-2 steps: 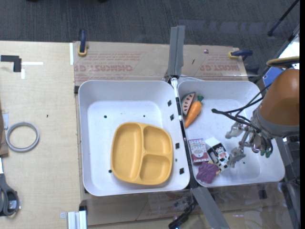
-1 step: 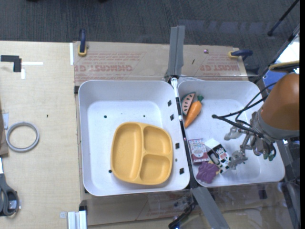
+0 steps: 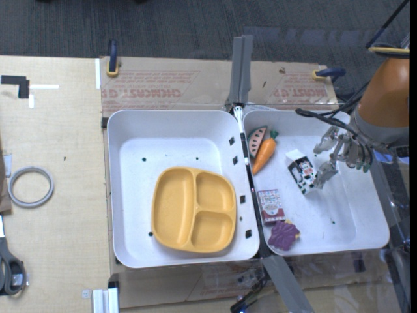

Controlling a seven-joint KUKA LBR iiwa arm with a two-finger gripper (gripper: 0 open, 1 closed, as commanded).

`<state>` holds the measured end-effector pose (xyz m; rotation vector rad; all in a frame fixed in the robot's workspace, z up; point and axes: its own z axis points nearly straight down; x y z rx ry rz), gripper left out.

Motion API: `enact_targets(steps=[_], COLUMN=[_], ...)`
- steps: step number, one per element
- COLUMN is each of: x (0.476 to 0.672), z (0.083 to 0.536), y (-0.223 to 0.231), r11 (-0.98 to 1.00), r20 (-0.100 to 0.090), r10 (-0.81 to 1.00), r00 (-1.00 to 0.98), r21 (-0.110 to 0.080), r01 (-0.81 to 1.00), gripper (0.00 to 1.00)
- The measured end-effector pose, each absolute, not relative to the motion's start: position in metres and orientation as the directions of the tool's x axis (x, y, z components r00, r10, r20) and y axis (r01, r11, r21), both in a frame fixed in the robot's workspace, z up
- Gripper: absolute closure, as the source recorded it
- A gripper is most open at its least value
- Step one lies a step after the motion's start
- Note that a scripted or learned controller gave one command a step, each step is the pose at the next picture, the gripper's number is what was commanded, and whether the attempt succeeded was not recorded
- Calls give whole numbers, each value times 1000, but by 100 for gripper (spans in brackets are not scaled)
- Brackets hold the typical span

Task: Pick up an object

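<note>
One gripper (image 3: 324, 169) beside the carton (image 3: 301, 173); contact unclear.

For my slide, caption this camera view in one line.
Gripper over the right bin beside a black-and-white carton; yellow divided plate in the left bin.

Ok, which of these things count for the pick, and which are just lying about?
For the job:
- claw, over the right bin
- black-and-white carton, beside the claw
- toy carrot
- watermelon slice
- small pink packet
- purple toy

Lying about:
- yellow divided plate in the left bin
- tape roll
- scissors
- clamps
</note>
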<state>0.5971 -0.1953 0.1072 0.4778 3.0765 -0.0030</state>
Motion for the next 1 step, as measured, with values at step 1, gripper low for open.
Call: enact_targets(steps=[1], x=[623], z=[107], y=[-144], r11=[877], r20=[-28], r10=[481], r00=[-876], r21=[7], r01=[481], gripper=[0])
